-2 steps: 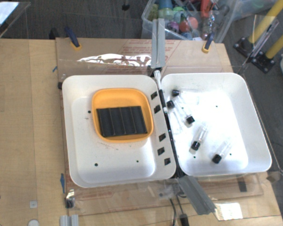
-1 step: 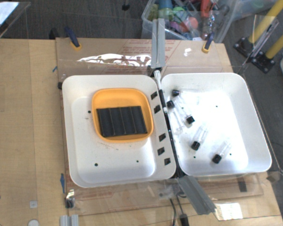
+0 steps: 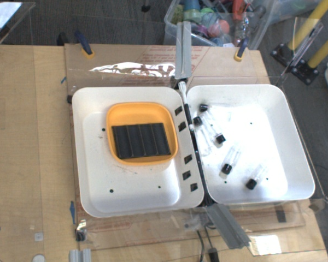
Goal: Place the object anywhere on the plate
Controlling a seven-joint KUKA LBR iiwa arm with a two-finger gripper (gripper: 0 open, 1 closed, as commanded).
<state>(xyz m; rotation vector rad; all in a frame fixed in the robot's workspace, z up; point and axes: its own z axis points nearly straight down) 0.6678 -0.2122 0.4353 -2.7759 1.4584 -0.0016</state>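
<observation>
The black block (image 3: 141, 141) already lies flat on the orange plate (image 3: 116, 116) in the left bin (image 3: 93, 201), long axis running left to right. Small clear vials (image 3: 229, 162) lie scattered in the right bin (image 3: 284, 119), well apart from the plate

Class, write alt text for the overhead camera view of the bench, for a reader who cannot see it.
Two shallow white bins sit side by side on a wooden bench: the left bin holds an orange plate with a black ridged block on it, and the right bin holds several small clear vials with black caps scattered about. A plastic tub of colourful items sits behind the bench.
</observation>
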